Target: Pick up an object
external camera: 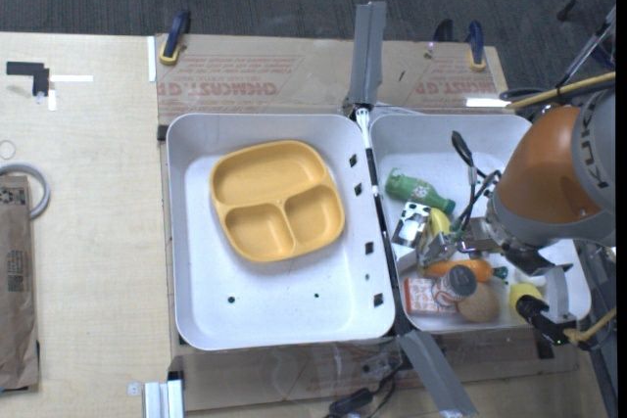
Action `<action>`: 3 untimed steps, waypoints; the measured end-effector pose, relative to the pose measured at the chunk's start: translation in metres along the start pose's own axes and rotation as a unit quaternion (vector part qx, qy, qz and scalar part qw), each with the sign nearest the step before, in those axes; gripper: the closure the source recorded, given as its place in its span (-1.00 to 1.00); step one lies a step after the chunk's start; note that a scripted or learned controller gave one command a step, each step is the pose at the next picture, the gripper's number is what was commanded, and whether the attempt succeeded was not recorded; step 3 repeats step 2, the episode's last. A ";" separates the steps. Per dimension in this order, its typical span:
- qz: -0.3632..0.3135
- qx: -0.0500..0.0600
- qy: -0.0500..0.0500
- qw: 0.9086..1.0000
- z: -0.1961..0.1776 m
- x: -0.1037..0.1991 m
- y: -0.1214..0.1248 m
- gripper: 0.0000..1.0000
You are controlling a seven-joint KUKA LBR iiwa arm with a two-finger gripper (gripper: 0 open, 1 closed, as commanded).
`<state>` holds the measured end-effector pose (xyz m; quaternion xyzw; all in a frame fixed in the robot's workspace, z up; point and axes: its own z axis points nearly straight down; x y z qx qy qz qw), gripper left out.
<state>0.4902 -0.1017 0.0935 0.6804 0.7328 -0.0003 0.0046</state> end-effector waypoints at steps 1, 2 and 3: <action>0.000 0.002 0.002 1.000 -0.006 0.002 0.000 1.00; 0.006 0.004 0.003 1.000 -0.124 0.056 0.021 1.00; 0.006 0.004 0.003 1.000 -0.124 0.056 0.021 1.00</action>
